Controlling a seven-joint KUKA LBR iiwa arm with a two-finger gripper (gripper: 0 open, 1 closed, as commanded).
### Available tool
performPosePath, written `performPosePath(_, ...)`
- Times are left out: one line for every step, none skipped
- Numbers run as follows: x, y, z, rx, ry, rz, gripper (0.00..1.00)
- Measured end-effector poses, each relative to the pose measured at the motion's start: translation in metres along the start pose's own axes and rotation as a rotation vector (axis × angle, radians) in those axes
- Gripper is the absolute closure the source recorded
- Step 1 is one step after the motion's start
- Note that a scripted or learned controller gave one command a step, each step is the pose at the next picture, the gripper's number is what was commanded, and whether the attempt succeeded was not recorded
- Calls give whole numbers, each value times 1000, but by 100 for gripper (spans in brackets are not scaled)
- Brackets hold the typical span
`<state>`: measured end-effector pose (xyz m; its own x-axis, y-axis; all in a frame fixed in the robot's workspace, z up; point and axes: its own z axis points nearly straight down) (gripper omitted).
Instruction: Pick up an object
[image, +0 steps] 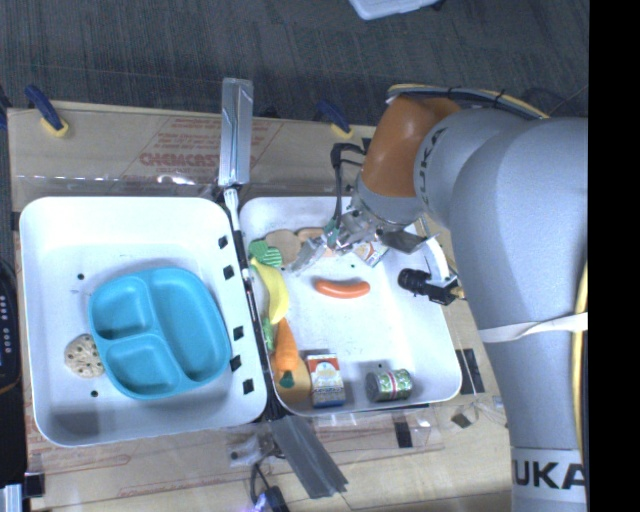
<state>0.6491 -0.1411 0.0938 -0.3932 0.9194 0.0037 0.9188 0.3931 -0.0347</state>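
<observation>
Jaws (345, 236) hang low over the far part of the right bin (440, 335), under the orange band of the arm (500, 200), and from this slanted view I cannot tell how wide they stand or whether anything sits in them; the metal parts blur together against the white floor.

Nearest candidate is the sausage (342, 289). It lies flat on the bin floor just toward the camera from the jaws, apart from them, with its long axis running left to right across the view. So the relation that matters is this: the sausage sits a short way nearer the front edge than the jaws do, and a closing line set across its short width would suit it better than one along its length.

A tan, flat item (285, 243) lies just to the left of the jaws near the bin's far-left corner; I cannot tell what it is. Along the left wall lie a banana (272, 288) and a carrot (285, 352), end to end, close to the divider. A small carton (324, 378) and a can (388, 383) rest near the front wall, well apart from the jaws.

Across the divider, the left bin (50, 250) holds a blue compartment plate (155, 330) with a cookie (84, 355) beside it. Both bins stand on the desk (120, 150).
</observation>
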Motion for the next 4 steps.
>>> performPosePath(-3, 1, 1, -7, 9, 68, 0)
performPosePath(-1, 0, 0, -3, 3, 26, 0)
performPosePath(37, 24, -95, -40, -7, -25, 0)
performPosePath(88, 43, -102, -33, -2, 26, 0)
